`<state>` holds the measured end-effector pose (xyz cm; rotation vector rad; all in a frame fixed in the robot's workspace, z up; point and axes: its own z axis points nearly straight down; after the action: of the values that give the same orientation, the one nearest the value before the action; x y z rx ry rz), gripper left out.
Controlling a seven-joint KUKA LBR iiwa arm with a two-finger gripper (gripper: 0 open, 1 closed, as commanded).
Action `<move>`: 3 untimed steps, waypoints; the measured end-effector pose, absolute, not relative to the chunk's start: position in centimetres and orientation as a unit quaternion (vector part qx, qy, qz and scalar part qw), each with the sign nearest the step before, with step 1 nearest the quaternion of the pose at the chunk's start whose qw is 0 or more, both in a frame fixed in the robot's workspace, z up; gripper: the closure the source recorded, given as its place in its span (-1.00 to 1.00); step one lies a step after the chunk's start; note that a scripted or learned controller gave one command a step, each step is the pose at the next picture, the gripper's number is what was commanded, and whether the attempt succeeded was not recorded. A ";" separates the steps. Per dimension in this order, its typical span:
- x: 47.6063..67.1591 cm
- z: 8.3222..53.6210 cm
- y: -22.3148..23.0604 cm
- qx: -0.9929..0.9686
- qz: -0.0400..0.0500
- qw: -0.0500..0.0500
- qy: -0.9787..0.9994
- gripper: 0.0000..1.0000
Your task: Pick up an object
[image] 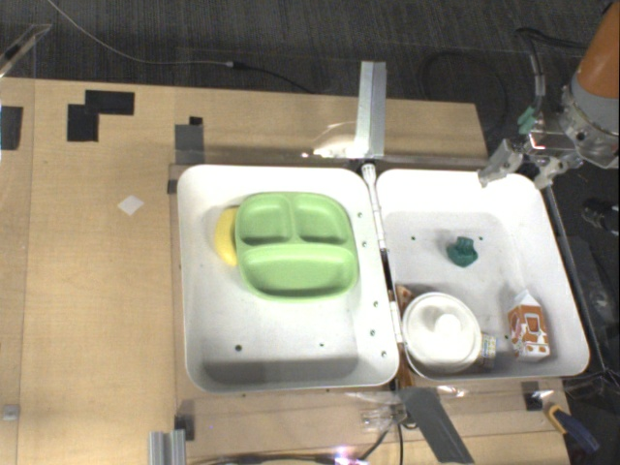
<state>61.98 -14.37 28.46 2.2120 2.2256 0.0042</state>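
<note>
While arm sits at right bin's (542,201) far right corner:
gripper (523,163): spread apart, holding nothing
green toy (464,251): bin middle
white bowl (441,331): bin's near-left
carton (528,327): bin's near-right

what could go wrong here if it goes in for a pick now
The gripper sits at the right bin's far rim, so a straight descent might hit the wall. The small teal object could slip away. The white bowl and carton lie near the walls, leaving little room.
</note>
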 end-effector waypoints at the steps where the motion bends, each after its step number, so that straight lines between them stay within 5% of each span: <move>1: 58.7 14.6 -11.0 0.645 0.001 0.001 0.764 -1.00; 2: 58.8 25.7 -14.4 0.653 0.002 0.003 0.758 -1.00; 3: 56.9 11.7 -11.3 0.665 0.001 0.001 0.747 -1.00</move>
<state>56.87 -11.35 11.66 2.0879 2.3454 0.0023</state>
